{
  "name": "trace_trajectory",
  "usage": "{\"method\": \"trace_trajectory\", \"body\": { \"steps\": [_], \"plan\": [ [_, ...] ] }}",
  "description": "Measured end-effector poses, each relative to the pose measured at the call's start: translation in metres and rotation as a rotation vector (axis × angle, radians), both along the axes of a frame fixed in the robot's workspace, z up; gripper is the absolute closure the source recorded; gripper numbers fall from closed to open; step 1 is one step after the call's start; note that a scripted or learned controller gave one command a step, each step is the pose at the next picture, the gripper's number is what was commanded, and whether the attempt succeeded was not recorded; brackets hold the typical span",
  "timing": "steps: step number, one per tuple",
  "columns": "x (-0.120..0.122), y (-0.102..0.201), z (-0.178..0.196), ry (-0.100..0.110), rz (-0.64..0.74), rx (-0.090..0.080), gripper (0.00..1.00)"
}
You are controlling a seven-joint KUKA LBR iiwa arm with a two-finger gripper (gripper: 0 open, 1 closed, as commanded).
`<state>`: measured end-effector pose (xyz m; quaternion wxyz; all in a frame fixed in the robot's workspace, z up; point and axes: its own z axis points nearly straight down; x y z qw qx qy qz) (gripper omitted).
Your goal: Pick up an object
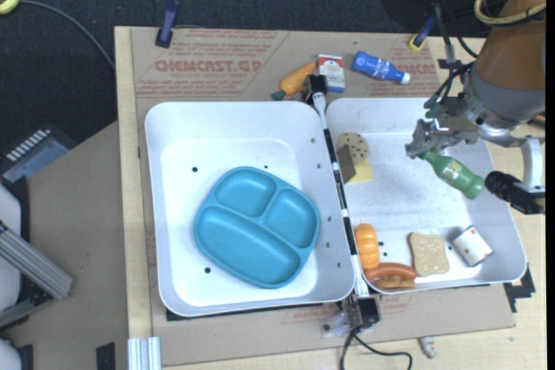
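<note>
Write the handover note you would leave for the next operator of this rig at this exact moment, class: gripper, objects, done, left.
Gripper: over the right bin, at the green bottle's neck end; grasp unconfirmed.
Right bin: green bottle, bread slice, cheese slice, orange toy, hot dog, small white cylinder.
Left bin: blue divided plate.
Done: arm positioned at bottle.
Left: confirm grip, lift an object.

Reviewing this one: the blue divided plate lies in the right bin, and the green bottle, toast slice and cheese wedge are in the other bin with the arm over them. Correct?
Not quite. The camera view shows the blue divided plate in the left bin, not the right. The green bottle, toast slice and cheese wedge are in the right bin, with the arm over them.
</note>
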<state>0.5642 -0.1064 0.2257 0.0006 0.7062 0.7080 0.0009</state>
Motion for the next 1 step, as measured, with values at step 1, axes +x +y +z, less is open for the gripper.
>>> {"method": "trace_trajectory", "body": {
  "steps": [1],
  "plan": [
    [0.0350, 0.0378, -0.0022, 0.000, 0.000, -0.001, 1.00]
  ]
}}
